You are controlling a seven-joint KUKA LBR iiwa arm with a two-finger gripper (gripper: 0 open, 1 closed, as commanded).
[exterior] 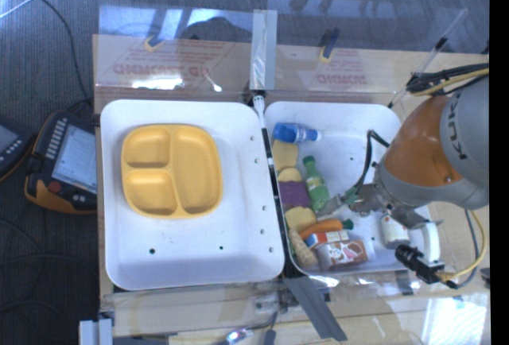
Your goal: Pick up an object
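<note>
Down the left side of the right bin (382,114) lies a heap of small things. A clear bottle (293,133) with a blue cap lies on its side at the far end. A green bottle (315,184) sits mid-bin beside purple (293,192) and yellow pieces (287,153). A brown packet (342,252) and an orange carrot (320,226) lie nearest.

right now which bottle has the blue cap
The clear bottle lying at the far end of the right bin; the other bottle is green.
</note>
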